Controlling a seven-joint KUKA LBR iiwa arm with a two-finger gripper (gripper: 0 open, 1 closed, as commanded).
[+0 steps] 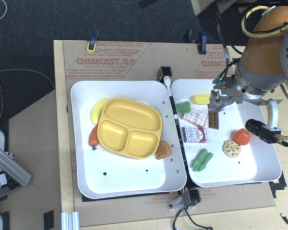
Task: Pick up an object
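1. the grey arm [266,47] with its orange band enters from the upper right of the frame and reaches over the right white bin [259,174].
2. the gripper [217,103] hangs over the upper middle of that bin; whether it is spread or pressed together, i cannot tell.
3. a brown bar-shaped object [213,120] sits just below the gripper; whether it is pinched or lying on the bin floor, i cannot tell.
4. other things in the right bin: a yellow corn cob [200,99] at upper left, a green piece [183,107], two small printed packets [194,126], green pea pods [201,159], a cookie [231,149] and a red tomato [241,137].
5. the left white bin [84,166] holds a yellow divided plate [129,127], with a red-orange piece [93,138] at its left edge and a brown piece [163,150] at its lower right.
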